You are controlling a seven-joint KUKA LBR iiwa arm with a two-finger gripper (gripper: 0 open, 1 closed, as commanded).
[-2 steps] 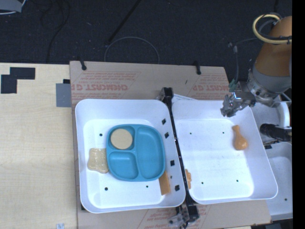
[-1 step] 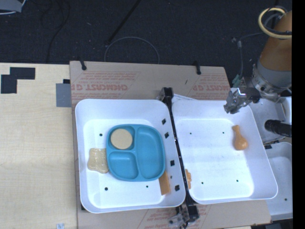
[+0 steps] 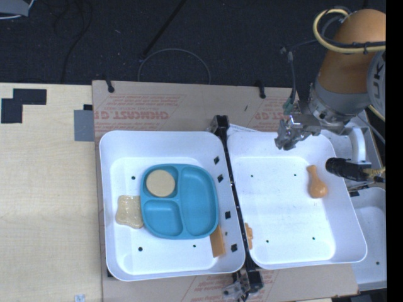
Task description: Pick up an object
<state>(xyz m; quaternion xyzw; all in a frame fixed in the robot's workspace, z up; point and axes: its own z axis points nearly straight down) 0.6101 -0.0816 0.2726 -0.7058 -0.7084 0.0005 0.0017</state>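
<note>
Gripper (image 3: 288,141) hangs over far rim of the right bin (image 3: 340,253), near that bin's far corner by the centre divider. Fingers read as a dark cluster from above; can't tell how wide they stand, and nothing visible between them, so no hold to report.

Nearest candidate: orange pear-shaped object (image 3: 317,185), lying on bin floor a short way to the cam-right of gripper and toward the near side, well apart from it. Looks loose, unobstructed, close to the bin's right wall.

Next out: small orange piece (image 3: 249,235) against the divider, toward near edge of the same bin, well apart from gripper.

Across divider, in the left bin (image 3: 119,263): brown stick-like bit (image 3: 217,242) by the divider; blue sectioned tray (image 3: 179,201) with a tan round disc (image 3: 160,183) in its far-left compartment; pale tan flat piece (image 3: 129,211) touching tray's left side, furthest off.

Progress, as judged: pick not yet made. All objects sit in bins. Left to do: line up over a target, descend, close, lift.
</note>
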